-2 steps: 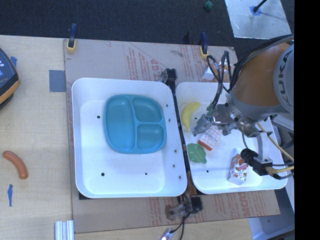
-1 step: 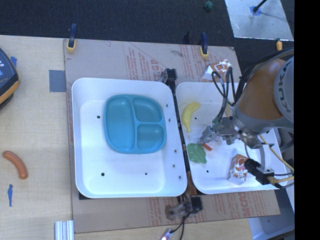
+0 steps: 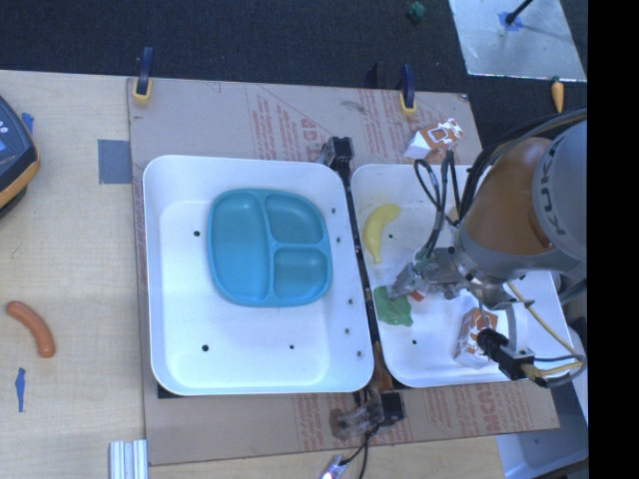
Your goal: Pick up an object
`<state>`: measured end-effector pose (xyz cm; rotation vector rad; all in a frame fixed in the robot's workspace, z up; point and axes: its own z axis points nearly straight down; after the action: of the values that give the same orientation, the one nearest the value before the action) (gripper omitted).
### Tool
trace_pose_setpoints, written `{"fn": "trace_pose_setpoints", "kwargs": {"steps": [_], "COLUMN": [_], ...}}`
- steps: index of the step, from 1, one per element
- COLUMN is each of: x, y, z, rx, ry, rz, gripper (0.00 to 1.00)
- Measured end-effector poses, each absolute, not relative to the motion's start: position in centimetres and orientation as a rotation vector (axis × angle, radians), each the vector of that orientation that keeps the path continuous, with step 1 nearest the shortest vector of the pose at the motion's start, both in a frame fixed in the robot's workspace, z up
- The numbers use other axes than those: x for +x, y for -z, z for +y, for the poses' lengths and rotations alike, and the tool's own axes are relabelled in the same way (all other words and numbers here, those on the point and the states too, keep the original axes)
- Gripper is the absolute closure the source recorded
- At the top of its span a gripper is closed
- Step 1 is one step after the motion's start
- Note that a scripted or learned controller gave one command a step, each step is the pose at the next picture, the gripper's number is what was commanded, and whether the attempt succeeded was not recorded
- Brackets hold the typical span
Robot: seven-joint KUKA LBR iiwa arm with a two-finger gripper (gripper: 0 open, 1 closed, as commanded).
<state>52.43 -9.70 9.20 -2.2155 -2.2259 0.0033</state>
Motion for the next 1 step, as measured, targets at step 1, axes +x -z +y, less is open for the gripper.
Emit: {"fn": "trace_pose_setpoints", "kwargs": {"steps": [1], "x": [52.4], "y": [-10.18], "z": [-9.79], "rx": [-2.211], "ry": [-0.008], "rz": [-2.228], "gripper": [1.0]}}
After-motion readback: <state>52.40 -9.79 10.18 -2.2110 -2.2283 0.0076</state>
